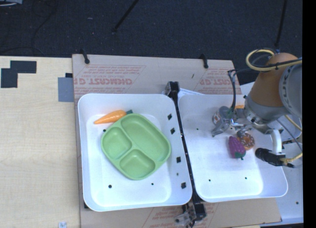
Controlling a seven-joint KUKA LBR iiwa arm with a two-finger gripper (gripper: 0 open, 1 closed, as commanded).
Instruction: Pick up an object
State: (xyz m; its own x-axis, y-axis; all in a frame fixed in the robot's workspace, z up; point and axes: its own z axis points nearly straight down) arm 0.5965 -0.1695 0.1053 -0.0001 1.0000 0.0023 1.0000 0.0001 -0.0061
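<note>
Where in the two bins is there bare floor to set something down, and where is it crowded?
Right bin: bare across the front and left, between the divider and the purple toy. Crowded at back right, around the end effector. Left bin: divided green plate and carrot leave only a front strip.

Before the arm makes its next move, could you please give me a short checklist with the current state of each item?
1. Gripper over the right bin: ok.
2. Something held between the fingers: cannot tell; that spot is too cluttered to read.
3. Purple toy reachable: ok, it lies in the open just beside the gripper.
4. Speckled round object separable: cannot tell; it sits against the purple toy and partly under the arm.
5. Carrot and green divided plate out of the way: ok, both rest in the left bin.
</note>
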